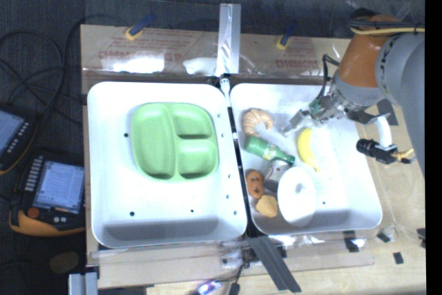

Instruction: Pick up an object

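The right bin (pixel 359 198) holds a yellow banana (pixel 306 148), a green bottle (pixel 268 149), a tan croissant-shaped toy (pixel 256 120), a white roll of tape (pixel 298 193), and two small brown items (pixel 255 182) near its left wall. My gripper (pixel 298 121) reaches in from the right, low over the bin's back part, just above the banana's top end and right of the croissant toy. Nothing shows between its fingers.
The left bin (pixel 110 148) holds a green divided tray (pixel 175 139). A metal divider (pixel 228 45) stands behind the bins. Tablets and cables (pixel 41 176) lie on the floor at the left. A black fitting (pixel 376 148) hangs over the right bin's right rim.
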`<state>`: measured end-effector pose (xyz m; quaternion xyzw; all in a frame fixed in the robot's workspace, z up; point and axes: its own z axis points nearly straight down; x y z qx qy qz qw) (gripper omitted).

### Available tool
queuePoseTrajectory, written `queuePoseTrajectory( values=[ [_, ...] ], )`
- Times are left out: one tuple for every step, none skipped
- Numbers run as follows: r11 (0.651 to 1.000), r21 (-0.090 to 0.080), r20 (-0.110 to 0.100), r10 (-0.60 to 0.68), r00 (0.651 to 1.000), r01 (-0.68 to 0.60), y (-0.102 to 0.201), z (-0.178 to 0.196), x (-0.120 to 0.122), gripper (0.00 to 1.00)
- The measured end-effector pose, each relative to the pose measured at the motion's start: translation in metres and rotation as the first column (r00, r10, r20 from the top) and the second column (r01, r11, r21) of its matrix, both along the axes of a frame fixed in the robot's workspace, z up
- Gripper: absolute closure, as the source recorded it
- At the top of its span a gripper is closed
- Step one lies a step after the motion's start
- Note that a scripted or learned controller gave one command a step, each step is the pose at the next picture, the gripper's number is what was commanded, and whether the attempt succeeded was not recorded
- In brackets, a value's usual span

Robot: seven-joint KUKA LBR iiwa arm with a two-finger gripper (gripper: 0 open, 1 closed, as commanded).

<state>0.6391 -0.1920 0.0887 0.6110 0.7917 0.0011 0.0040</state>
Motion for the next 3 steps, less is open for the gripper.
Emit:
queuePoseTrajectory(
  values=[
    [1.000,-0.002,0.002,-0.006,1.000,0.006,0.007,0.001,-0.031,0.00],
    [1.000,0.002,0.007,-0.007,1.000,0.007,0.008,0.011,-0.030,1.00],
    [0.997,0.002,-0.008,-0.082,0.997,0.082,0.049,0.107,-0.014,1.00]
  ],
)
